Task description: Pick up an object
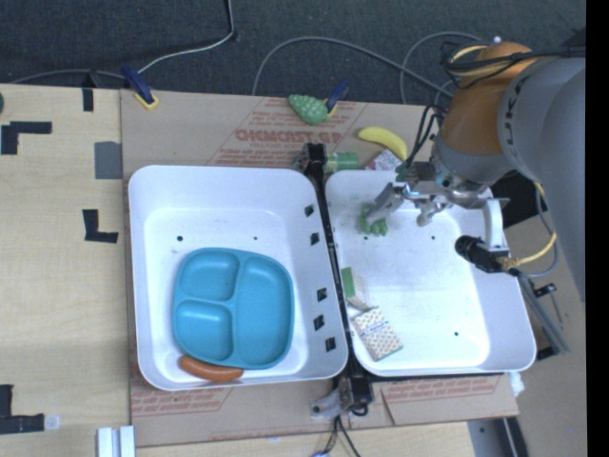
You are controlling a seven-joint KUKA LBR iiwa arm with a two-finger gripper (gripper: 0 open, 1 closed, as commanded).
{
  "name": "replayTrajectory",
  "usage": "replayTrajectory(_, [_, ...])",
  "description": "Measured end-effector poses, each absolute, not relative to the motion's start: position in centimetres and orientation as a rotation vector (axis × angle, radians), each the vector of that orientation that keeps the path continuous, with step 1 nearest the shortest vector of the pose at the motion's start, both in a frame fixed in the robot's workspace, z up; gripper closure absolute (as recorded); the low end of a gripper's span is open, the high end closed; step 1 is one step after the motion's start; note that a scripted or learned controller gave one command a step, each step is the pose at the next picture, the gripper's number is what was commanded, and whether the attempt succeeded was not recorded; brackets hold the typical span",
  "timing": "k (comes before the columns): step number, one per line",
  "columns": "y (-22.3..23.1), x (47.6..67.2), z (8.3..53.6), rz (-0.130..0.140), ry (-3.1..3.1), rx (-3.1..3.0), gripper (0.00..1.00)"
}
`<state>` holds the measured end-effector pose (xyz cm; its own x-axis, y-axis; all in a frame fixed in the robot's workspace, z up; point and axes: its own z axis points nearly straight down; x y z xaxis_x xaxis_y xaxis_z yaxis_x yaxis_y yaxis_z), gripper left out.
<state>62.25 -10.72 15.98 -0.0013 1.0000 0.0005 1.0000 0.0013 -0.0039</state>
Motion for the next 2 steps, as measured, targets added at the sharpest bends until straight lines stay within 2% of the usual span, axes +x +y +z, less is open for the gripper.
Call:
replayTrajectory(1, [-10.79,64.98,8.6,-0.001,-2.226,-2.221,0.0])
replayTrajectory(2, [-10.79,64.98,9.58,0.0,-2.226,-2.221,1.0])
